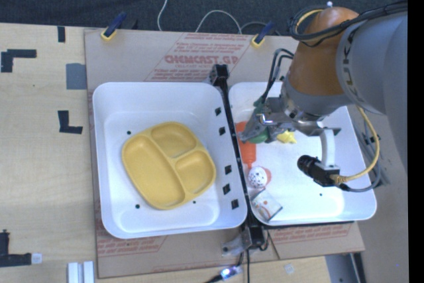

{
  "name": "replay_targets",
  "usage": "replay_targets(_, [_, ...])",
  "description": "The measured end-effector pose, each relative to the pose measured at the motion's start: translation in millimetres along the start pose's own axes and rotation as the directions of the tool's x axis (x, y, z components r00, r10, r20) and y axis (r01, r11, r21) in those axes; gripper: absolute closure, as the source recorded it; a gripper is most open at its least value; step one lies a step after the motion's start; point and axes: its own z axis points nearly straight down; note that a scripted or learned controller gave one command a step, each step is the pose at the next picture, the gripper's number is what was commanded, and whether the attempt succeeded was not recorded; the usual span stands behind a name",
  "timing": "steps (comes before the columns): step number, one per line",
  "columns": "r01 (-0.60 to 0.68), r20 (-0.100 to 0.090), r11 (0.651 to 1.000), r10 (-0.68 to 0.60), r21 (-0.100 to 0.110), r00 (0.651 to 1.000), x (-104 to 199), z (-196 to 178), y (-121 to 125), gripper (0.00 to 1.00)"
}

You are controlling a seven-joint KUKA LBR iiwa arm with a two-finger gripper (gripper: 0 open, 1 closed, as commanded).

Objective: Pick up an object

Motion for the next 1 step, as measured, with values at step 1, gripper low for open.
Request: replay_targets(1, [0.0,0.001,1.0,0.0,0.003,1.0,59.2,7.7,3.4,1.0])
